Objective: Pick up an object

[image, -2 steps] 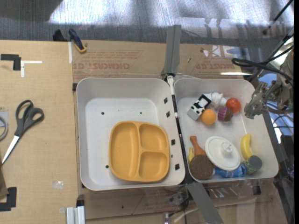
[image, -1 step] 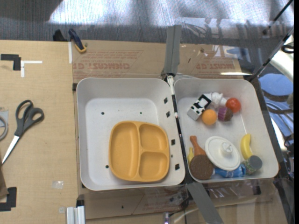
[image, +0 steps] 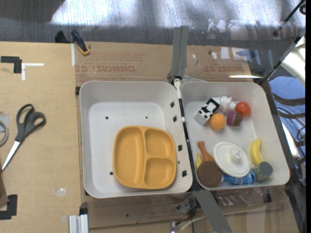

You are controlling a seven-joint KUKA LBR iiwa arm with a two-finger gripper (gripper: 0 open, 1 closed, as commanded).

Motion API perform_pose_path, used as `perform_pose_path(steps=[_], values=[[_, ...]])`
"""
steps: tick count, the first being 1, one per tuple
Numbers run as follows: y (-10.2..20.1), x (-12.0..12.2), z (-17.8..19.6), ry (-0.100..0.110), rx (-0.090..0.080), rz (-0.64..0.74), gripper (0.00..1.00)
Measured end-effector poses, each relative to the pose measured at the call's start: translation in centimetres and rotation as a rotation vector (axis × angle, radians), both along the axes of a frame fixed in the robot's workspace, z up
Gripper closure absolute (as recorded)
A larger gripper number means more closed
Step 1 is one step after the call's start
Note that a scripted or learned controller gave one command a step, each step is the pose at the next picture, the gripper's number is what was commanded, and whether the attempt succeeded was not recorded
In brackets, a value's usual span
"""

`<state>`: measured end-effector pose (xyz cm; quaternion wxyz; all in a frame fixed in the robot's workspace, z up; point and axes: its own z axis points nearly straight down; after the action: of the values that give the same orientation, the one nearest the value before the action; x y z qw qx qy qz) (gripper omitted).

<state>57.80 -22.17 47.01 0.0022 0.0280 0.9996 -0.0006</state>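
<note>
The right bin (image: 272, 110) holds several small objects. A black-and-white toy (image: 208, 109) lies at its back, next to a small white piece (image: 226, 101), a red tomato (image: 242, 108), an orange ball (image: 217, 121) and a dark purple piece (image: 233, 119). Toward the front sit a white round lid (image: 232, 158), a yellow banana (image: 255, 152), a brown round-headed piece with an orange handle (image: 209, 173), a blue item (image: 239, 179) and a grey disc (image: 265, 169). In the left bin (image: 97, 110) lies a yellow divided plate (image: 145, 157).
Scissors (image: 24, 123) lie on the wooden bench at the left. A blue and yellow clamp (image: 80, 42) sits at the back left. Cardboard (image: 126, 64) lies under both bins. Blue cloth and cables (image: 291, 101) crowd the right side.
</note>
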Motion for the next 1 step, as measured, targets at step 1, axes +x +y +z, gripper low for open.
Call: perform_pose_path(steps=[1], values=[[0.02,3.23,-14.38,0.002,0.001,-0.046,1.00]])
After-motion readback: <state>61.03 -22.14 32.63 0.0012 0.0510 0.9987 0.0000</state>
